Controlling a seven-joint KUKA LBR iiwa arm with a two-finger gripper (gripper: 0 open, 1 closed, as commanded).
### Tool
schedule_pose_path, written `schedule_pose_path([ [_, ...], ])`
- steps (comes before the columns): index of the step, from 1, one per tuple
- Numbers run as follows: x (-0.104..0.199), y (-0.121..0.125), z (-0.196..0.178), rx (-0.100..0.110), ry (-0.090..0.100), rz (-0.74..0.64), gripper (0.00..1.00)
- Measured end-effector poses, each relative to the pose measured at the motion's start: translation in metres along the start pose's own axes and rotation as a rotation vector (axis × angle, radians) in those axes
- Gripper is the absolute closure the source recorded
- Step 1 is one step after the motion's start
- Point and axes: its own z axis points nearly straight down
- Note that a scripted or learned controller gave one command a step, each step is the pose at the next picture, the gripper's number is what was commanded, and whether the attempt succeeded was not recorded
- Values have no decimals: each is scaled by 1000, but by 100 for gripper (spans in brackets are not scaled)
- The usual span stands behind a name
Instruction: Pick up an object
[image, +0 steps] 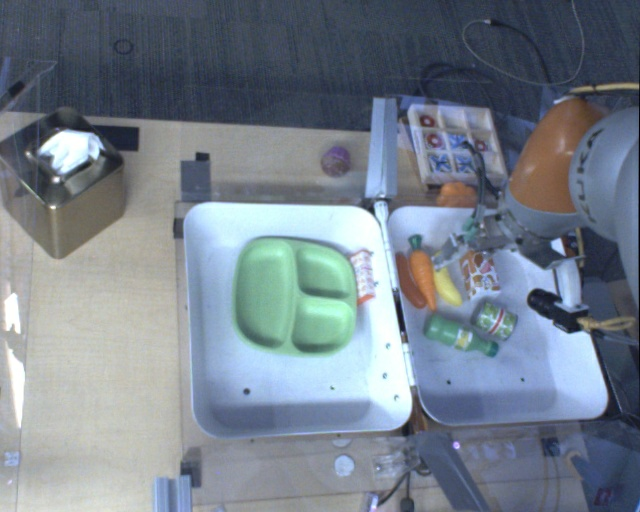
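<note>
Gripper: the two-finger metal gripper (478, 236) at the end of the grey arm with an orange band (565, 150) hangs low over the far part of the right white bin (520, 385); whether it is parted or closed, or has anything in its grasp, cannot be told.
Carton: a small white carton with red print (481, 272) lies in the right bin, just beneath the gripper.
Carrot: an orange toy carrot with a green top (421, 272) lies in the right bin, near the gripper, toward the left bin.
Yellow piece: a small yellow object (447, 290) lies touching the carrot.
Can: a small green and white can (494, 319) lies on its side beside the carton.
Bottle: a green bottle (459, 335) lies on its side near the can.
Left bin: the left white bin (290, 400), touching the right bin, holds a green divided plastic tray (294, 295) and a red and white packet (363, 274).
</note>
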Motion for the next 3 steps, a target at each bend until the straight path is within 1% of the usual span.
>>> schedule_pose_path([
  [1, -40, 0, 36, 39, 11, 160, 0],
  [2, -38, 0, 26, 41, 11, 152, 100],
  [3, 10, 11, -62, 48, 15, 156, 100],
])
